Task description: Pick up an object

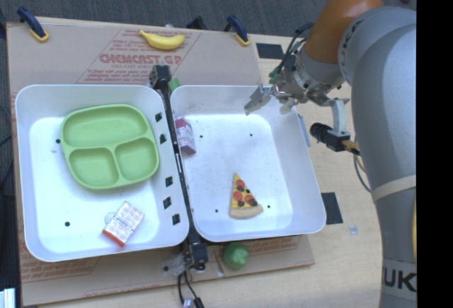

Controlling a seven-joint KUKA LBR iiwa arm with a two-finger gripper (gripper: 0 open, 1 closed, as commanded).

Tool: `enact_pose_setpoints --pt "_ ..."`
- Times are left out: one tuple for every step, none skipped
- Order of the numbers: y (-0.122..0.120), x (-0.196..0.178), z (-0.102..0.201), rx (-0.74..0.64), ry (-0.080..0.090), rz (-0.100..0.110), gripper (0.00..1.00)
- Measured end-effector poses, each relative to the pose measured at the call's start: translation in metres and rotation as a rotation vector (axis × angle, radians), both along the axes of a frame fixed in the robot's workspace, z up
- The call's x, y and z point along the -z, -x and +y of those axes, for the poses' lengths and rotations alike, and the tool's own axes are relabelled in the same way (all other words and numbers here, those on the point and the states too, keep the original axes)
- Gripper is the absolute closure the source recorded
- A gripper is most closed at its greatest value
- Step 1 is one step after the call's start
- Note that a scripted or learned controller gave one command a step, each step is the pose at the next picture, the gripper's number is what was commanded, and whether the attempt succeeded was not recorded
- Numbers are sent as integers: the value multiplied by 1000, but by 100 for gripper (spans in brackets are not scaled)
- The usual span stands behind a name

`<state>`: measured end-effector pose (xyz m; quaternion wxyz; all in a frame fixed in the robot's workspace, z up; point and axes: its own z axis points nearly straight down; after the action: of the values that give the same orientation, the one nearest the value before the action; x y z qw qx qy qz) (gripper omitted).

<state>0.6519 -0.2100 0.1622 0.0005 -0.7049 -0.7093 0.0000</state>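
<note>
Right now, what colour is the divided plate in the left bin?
Light green, seen plainly in the camera view: divided plate.

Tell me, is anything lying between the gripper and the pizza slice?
No. From the gripper down to the pizza slice, the camera view shows just bare white bin floor.

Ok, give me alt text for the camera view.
A grey arm's gripper hovers over the right bin's far edge; inside lie a pizza slice and a small carton. The left bin holds a green divided plate and a packet.

Pizza slice (244,198) in right bin (297,179), arm (382,87) above
</note>
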Motion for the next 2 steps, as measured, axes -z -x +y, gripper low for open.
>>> enact_pose_setpoints --pt "0 0 0 0 0 0 0" --pt "0 0 0 0 0 0 0"
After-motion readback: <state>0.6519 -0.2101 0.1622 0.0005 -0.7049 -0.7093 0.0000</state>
